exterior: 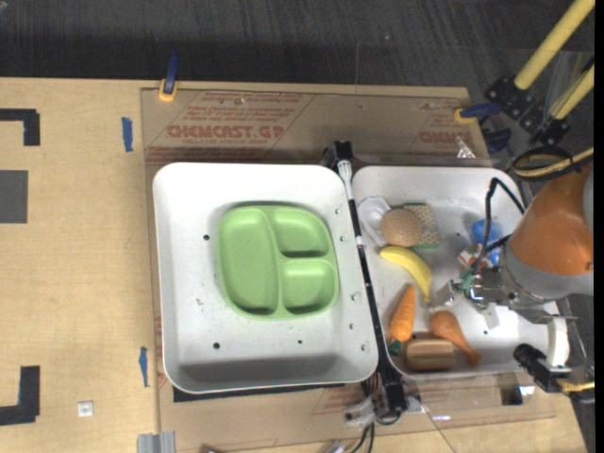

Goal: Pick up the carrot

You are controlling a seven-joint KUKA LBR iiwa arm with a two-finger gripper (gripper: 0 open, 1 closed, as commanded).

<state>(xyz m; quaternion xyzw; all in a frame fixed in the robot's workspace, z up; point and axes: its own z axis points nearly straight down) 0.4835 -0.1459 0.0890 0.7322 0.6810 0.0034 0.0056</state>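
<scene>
The carrot [404,311] is a slim orange piece with a dark green end. It lies in the right bin [444,182] near the left wall, pointing up toward the banana [408,267]. My gripper [475,288] hangs over the right half of that bin, right of the banana and carrot and apart from both. The arm's orange band [557,236] sits above it and wiring hides the gripper's tip. I see nothing held in it.
Also in the right bin are a round tan item [403,225], a second orange tapered piece [453,334], a brown block [429,354] and a blue item [483,230]. The left bin [179,253] holds a green divided plate [277,259].
</scene>
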